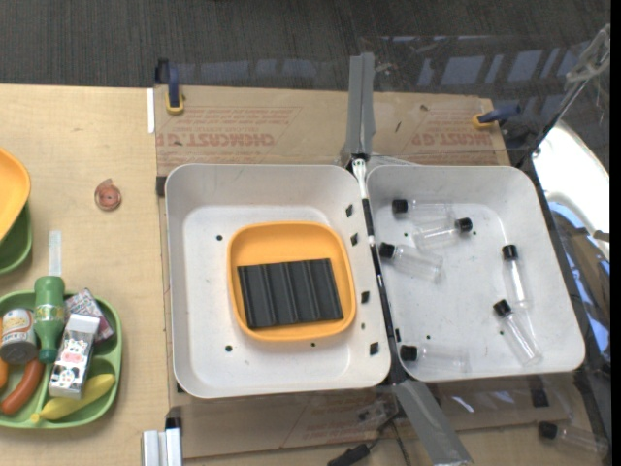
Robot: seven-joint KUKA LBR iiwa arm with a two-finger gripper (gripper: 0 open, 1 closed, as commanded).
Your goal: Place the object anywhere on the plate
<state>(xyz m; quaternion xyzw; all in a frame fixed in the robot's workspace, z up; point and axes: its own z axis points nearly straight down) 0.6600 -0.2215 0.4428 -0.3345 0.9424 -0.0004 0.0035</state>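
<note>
An orange plate [291,240] with rounded corners lies in the middle of the left white bin [199,289]. A dark grey ribbed rectangular slab [290,292] rests flat on the plate and covers most of its floor. The right white bin [466,294] holds several clear plastic vials with black caps. One vial [434,233] lies near the bin's top, one [512,272] by the right wall, one [516,330] at the lower right and one [435,359] along the front wall.
Both bins sit on brown cardboard [252,134] on a wooden bench. To the left stand a green plate of toy food [58,362], an orange bowl [10,197] at the edge and a small pink disc [108,196]. A grey post [360,105] rises behind the bins.
</note>
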